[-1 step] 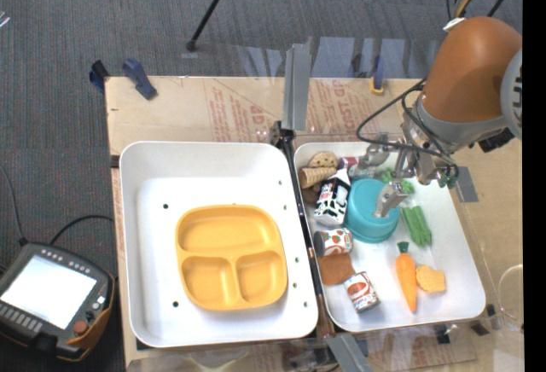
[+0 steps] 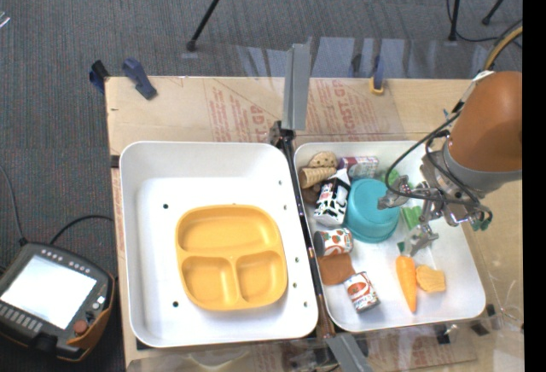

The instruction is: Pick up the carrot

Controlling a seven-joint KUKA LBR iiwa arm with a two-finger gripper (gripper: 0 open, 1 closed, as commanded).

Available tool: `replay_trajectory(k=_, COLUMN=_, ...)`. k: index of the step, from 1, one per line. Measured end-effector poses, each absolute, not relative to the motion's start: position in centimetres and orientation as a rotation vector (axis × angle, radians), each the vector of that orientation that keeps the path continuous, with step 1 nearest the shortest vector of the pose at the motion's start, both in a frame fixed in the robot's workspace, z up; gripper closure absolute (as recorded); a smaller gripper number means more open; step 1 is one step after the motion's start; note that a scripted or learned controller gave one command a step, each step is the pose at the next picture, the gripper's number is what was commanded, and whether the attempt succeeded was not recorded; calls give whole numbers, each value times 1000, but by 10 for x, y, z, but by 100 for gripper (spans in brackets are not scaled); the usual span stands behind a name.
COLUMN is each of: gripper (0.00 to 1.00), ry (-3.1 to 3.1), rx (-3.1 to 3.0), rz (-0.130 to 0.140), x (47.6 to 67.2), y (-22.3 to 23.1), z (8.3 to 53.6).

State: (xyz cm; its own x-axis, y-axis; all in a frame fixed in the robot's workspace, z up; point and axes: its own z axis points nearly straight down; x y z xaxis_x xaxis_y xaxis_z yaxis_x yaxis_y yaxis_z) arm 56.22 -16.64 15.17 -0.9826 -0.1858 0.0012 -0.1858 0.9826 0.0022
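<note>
Tool point(image 2: 424, 223) hangs just above the top end of the long orange carrot point(image 2: 407, 281), near the front of the right white bin point(image 2: 473, 289); cannot tell its grip state, nothing seen held.
Risks: pale orange wedge-shaped piece point(image 2: 431, 279) touches the carrot's right side, so a descent could catch or nudge it instead; carrot is slim and tapered, could roll or slip out; teal round bowl point(image 2: 373, 209) sits just left of the tool, possible bump. Hard to read: tool's metal parts blur together under the orange-banded wrist point(image 2: 486, 127); green item point(image 2: 412, 216) beside the bowl partly covered, identity unclear.
</note>
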Motion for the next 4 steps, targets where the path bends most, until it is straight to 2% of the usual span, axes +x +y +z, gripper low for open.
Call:
replay_trajectory(k=1, gripper=0, ry=-3123, rx=250, rz=-9, x=512, y=-155, z=83)
replay_trajectory(k=2, gripper=0, ry=-3136, rx=134, rz=-4, x=484, y=-141, z=87)
replay_trajectory(k=3, gripper=100, ry=-3137, rx=144, rz=-6, x=485, y=-138, z=96)
replay_trajectory(k=4, gripper=100, ry=-3149, rx=253, rz=5, x=496, y=-107, z=269)
